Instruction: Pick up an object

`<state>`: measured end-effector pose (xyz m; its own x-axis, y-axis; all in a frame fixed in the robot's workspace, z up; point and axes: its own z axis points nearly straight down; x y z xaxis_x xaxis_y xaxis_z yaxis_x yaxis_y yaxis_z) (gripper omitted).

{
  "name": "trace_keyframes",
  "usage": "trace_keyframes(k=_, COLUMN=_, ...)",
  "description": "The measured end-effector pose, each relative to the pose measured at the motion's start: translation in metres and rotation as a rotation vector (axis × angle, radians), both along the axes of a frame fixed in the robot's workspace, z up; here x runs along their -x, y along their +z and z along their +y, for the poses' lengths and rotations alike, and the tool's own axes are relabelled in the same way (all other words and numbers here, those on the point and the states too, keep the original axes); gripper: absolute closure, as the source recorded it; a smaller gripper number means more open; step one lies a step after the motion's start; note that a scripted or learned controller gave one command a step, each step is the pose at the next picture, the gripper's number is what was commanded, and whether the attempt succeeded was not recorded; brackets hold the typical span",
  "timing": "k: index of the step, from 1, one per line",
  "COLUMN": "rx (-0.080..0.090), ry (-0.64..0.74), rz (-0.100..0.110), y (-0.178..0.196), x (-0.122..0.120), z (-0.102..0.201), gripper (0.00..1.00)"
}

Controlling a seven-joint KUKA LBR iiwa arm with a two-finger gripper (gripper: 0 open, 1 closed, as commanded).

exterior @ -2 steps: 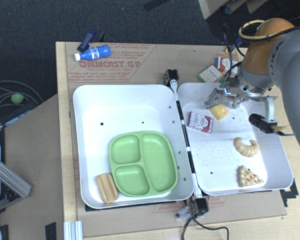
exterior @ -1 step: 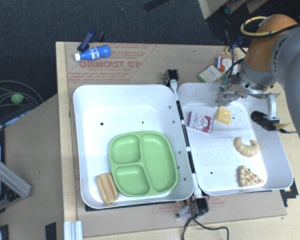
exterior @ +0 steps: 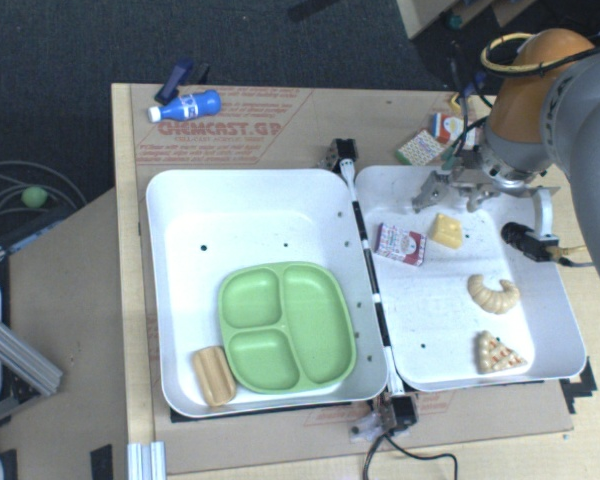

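Gripper (exterior: 450, 190) hovering at far end of right bin (exterior: 550, 308), fingers (exterior: 423, 199) spread wide, nothing held. Yellow cheese wedge (exterior: 446, 231) just below, beside red carton (exterior: 400, 244). I reckon it's light, stiff, bit slick; pinch flat sides.

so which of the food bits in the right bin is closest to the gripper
The yellow cheese wedge, directly below the gripper. The croissant and pizza slice lie farther toward the bin's near edge.
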<state>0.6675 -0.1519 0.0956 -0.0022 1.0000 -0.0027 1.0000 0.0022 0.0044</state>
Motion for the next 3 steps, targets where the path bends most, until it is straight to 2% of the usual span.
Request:
trace_keyframes(k=1, rx=-0.003, ry=-0.002, rz=0.005, y=-0.011, x=0.027, z=0.010, gripper=0.00)
trace_keyframes(k=2, rx=-0.002, ry=-0.002, rz=0.003, y=0.000, x=0.026, z=0.010, gripper=1.00)
trace_keyframes(k=3, rx=-0.003, ry=0.000, rz=0.002, y=0.090, x=0.065, z=0.082, gripper=1.00)
